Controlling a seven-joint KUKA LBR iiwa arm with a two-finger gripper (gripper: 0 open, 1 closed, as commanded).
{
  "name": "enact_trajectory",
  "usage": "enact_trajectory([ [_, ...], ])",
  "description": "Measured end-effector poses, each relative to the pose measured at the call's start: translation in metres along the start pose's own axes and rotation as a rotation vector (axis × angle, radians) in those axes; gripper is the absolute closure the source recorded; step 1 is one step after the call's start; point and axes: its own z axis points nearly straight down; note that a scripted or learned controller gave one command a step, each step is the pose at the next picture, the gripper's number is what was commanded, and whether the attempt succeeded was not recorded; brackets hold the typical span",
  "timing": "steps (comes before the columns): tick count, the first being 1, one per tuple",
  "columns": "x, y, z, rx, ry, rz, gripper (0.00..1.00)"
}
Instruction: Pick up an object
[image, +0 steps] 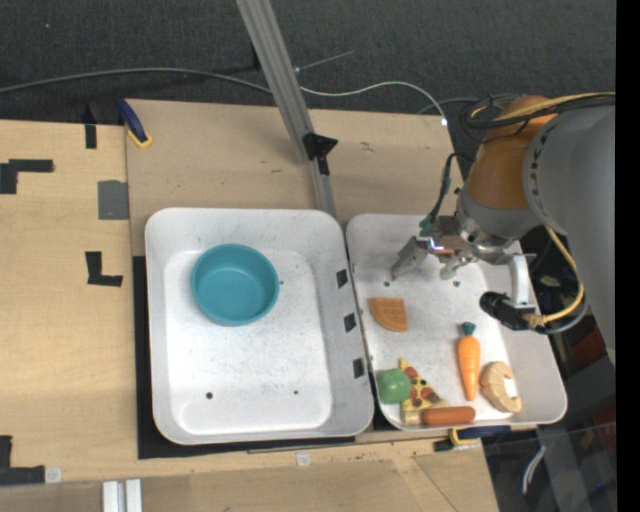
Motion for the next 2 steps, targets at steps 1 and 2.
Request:
enact_trajectory([
  [1,0.001,0.002,-0.013,-0.004,0.001,-0.002,1.00],
  [2,0.000,0.003,-0.077,-0.012,0.000,0.000,1.00],
])
